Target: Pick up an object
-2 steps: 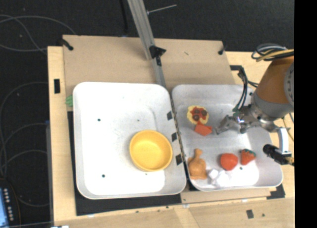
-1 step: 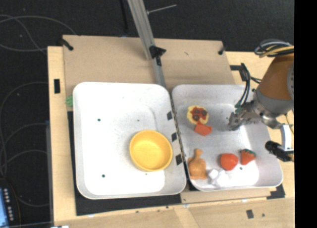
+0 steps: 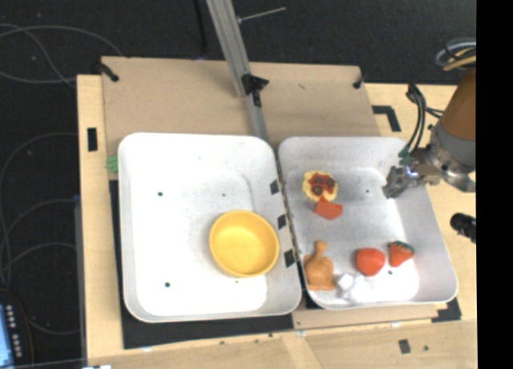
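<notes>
The right bin (image 3: 417, 223) holds several small toy foods: a round yellow piece with red spots (image 3: 320, 186), a red wedge (image 3: 329, 210) just below it, a tan chicken leg (image 3: 319, 266), a red tomato (image 3: 369, 261), a strawberry (image 3: 400, 253) and a small white lump (image 3: 346, 284). My gripper (image 3: 397, 182) hangs over the bin's upper right part, to the right of the yellow piece and well above the strawberry. Nothing shows between its fingers.
The left bin (image 3: 176, 175) holds a yellow bowl (image 3: 244, 243) near its lower right corner. A slanted metal pole (image 3: 232, 46) rises behind the bins. The arm's wrist (image 3: 457, 135) sits at the right bin's far edge.
</notes>
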Available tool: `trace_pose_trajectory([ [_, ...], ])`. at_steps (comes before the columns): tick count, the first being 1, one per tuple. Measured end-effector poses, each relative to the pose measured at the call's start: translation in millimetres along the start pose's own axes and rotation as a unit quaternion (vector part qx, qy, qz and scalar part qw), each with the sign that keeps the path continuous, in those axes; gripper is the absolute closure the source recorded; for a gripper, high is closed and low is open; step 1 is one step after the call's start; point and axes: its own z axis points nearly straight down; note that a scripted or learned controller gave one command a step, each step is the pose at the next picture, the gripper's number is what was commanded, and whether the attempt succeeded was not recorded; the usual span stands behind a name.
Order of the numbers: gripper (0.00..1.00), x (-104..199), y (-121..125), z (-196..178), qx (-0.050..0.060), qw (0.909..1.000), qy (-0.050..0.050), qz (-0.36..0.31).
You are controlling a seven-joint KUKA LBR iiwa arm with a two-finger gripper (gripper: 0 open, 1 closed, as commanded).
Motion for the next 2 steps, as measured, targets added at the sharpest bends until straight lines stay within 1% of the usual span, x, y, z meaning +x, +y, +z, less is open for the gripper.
trace_pose_trajectory([
  [1,1.0,-5,11,-60,-0.001,1.0,0.0,-0.003],
  [2,1.0,-6,12,-111,0.0,1.0,0.0,-0.003],
])
